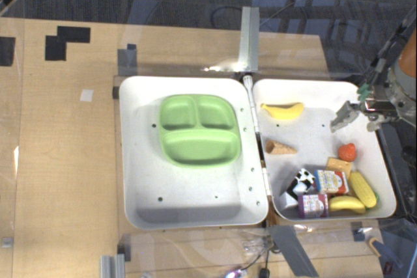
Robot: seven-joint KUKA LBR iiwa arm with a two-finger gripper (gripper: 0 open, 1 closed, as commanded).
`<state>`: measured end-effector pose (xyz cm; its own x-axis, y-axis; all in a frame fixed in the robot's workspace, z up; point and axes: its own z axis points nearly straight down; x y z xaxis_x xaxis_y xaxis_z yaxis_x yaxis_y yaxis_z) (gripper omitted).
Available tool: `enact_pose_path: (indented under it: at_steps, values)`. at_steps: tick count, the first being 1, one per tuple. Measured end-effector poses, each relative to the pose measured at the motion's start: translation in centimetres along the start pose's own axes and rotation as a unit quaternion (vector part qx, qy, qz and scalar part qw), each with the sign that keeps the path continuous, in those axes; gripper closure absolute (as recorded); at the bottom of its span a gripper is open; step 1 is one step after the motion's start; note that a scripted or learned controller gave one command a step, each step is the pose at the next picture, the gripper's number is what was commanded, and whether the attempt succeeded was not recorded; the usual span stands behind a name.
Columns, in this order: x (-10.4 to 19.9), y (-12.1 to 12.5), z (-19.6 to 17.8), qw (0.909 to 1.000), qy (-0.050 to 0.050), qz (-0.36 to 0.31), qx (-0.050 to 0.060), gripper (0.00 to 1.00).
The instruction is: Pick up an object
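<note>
The pincer (345, 115) hangs over the right white bin (313, 89) near its far right corner; whether it is clenched, I cannot tell. Next it must drop onto the small red-orange round fruit (348, 152) just below.

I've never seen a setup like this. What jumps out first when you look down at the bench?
The bright green divided plate lies alone in the middle of the left bin. The right bin holds toy food: a banana near its far edge and a cluster in the near corner, including a corn cob. The end effector hangs over that bin's right side, above a small tomato.
</note>
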<state>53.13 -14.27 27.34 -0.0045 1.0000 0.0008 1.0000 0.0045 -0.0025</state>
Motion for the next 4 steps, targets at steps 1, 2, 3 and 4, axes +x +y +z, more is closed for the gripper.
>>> enact_pose_path:
  at_steps: [1,2,3,4]
  values:
    - [3.6,5.0,13.2,0.9983,0.0,0.059,0.001,0.0]
    - [4.7,9.0,17.8,0.9991,0.0,0.042,0.0,0.0]
    - [4.8,13.8,18.6,0.9999,0.001,0.012,0.003,0.0]
    - [4.9,11.8,12.4,1.0,0.0,-0.005,-0.002,0.0]
